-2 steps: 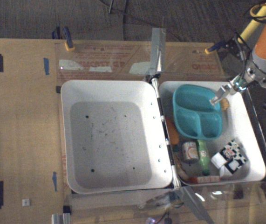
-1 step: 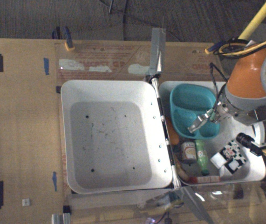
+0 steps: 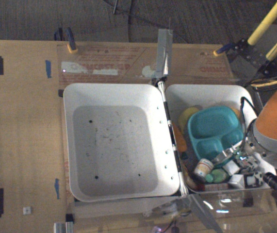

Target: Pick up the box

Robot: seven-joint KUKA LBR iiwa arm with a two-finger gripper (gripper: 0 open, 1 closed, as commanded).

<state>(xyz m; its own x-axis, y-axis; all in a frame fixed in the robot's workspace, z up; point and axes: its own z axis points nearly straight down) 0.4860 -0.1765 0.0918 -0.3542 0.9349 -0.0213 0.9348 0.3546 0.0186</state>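
A small white box [image 3: 237, 180] lies at the front right of the right bin [image 3: 177, 97], beside a white piece with dark markings [image 3: 251, 179]. My gripper [image 3: 229, 155] is low in this bin, over the front edge of a teal divided tray [image 3: 214, 130], just above and to the left of the box. The grey arm with its orange band [image 3: 275, 119] comes in from the right and hides the bin's right side. I see nothing clearly held.
The right bin is crowded: a small cup with a yellow label [image 3: 203, 168], a green item [image 3: 219, 175], a yellow object [image 3: 188, 115] behind the tray, and an orange strip [image 3: 179, 137] along the left wall. The left bin [image 3: 70, 130] sits beside it.
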